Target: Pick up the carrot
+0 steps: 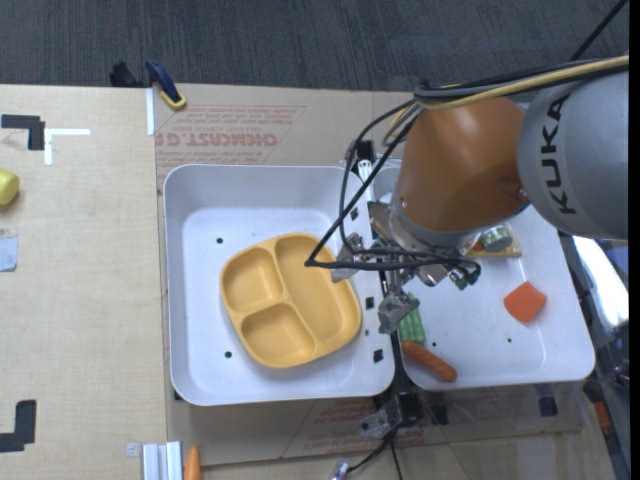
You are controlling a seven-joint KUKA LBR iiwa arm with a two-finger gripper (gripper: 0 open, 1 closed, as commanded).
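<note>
The carrot (430, 361) lies in the right bin (560, 353), near its front-left corner. The end effector (398, 308) hangs just above it, untouching; whether it is apart or together cannot be told.

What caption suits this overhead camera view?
Robot arm's pincer hovers just above the carrot in the right bin.
</note>
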